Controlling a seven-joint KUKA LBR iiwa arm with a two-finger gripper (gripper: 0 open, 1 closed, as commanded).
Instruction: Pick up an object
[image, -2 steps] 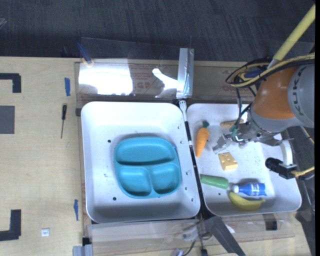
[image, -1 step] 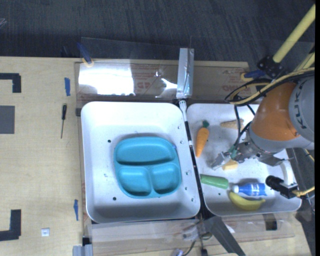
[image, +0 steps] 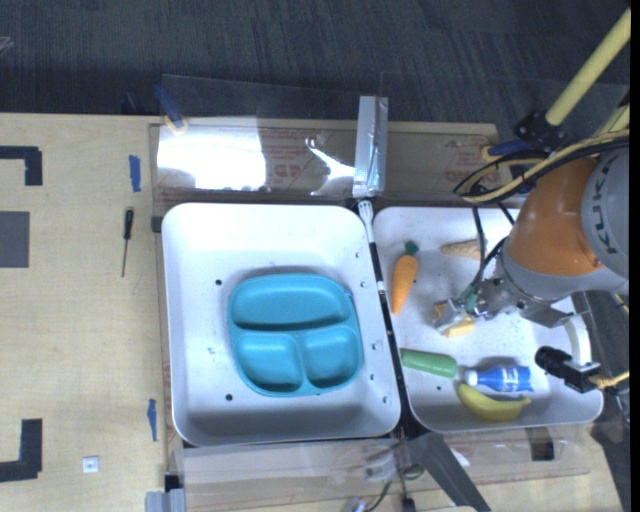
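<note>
My gripper is low in the middle of the right bin, under the grey arm with its orange band. It hovers right at a small yellow-orange item, and whether they touch is unclear. An orange carrot lies to the gripper's left near the bin divider. A tan bread-like piece sits behind it. Along the bin's front lie a green cucumber, a blue-and-white bottle and a yellow banana.
The left bin holds a blue divided plate. A clear panel and a metal post stand behind the bins. Yellow and black cables run at the back right. A black part juts over the right bin's edge.
</note>
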